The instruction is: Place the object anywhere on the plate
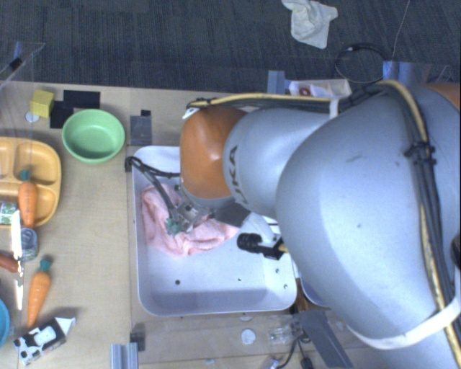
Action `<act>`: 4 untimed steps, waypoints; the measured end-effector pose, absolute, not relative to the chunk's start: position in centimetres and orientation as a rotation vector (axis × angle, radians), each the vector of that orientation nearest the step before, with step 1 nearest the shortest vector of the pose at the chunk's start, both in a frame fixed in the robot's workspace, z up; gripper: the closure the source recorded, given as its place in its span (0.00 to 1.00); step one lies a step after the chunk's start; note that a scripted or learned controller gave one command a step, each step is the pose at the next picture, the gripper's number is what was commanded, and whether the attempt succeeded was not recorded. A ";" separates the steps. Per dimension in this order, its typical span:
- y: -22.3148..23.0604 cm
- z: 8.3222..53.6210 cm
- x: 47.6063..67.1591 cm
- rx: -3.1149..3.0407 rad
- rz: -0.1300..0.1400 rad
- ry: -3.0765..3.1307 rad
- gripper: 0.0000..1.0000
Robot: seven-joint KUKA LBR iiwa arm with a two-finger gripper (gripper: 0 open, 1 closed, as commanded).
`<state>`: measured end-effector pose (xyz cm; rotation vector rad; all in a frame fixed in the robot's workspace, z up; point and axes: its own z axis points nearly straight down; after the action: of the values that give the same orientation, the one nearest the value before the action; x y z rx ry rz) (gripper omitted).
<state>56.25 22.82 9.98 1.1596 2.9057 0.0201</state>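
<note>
Writing: black letters run down the grey arm [302, 180] just past the orange band [205, 155], at frame centre; they look like the start of "KUKA", only partly legible at this angle. A small carton [43, 337] with black-and-white cow patches lies at lower left; no text on it can be read. A white slip with a red mark [317, 89] sits at the bench's far edge, upper centre-right; too small to read.

Tool: gripper [175, 222] is low in the white bin [216, 288] at frame centre, its tip down against the pink cloth [184, 230]. Cannot tell whether it is apart or together; the wrist and cloth folds hide the tip, so no grasp can be confirmed.

Task thing: pink cloth lies crumpled in the upper left part of that bin, touching the bin floor, directly under the gripper. A black fitting [259, 245] juts out just right of the cloth.

Plate: yellow divided plate [39, 173] at the left edge, well apart from the cloth. A toy carrot [27, 202] lies on it.

Other items, left side: green bowl [94, 135] upper left; yellow block [42, 103] beside a black block [75, 104]; second carrot [37, 292] lower left on the bench. White rag [311, 21] on the dark floor, top of frame
</note>
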 end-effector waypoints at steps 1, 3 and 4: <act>17.1 21.4 56.0 0.913 0.012 2.994 1.00; 16.2 23.0 57.2 1.441 0.011 2.782 1.00; 21.5 23.4 55.6 1.672 0.009 2.654 1.00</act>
<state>55.56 21.53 23.42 1.6723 2.6542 0.0092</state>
